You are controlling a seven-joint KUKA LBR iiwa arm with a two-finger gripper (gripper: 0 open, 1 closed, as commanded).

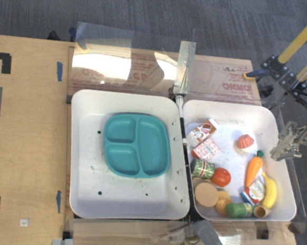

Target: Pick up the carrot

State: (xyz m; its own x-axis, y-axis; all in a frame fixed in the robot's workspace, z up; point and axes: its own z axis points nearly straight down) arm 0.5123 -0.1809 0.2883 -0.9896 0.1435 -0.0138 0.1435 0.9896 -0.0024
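Observation:
The carrot [253, 170] is orange with a small green top. It lies near the right side of the right bin [233, 112], pointing towards the front, with a yellow banana [269, 190] against its right side and a small packet [254, 195] at its tip. My gripper [285, 147] is a grey metal shape at the bin's right rim, just right of and a little behind the carrot's green end. It is apart from the carrot, and nothing shows in its grasp.
Crowding the right bin are two small cartons [205, 142], a green can [203, 168], a red tomato [221, 177], an orange-red fruit [245, 142], a tan disc [206, 194] and a green item [237, 209]. A teal divided plate [137, 144] lies in the left bin [81, 161].

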